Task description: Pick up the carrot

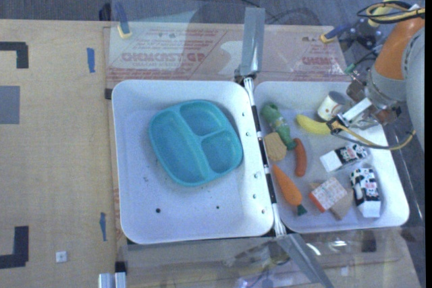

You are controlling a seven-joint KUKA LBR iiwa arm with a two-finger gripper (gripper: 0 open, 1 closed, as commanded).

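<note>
Hovering over upper right of right bin (399,214), gripper (368,119) partly hidden, opening unreadable. Carrot (287,187) lies lower left by sausage (300,157); left bin (128,199) holds teal plate (196,141).

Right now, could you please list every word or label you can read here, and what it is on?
"CHEMCAST GP": red print, blurry, on the left brown sheet behind the left bin.
Red print on the right brown sheet: too blurred to read.
Markings on the black-and-white boxes: too small to read.

Carrot (287,187): orange, tapered, green tip at lower end, lying diagonal near right bin's left wall.
</note>
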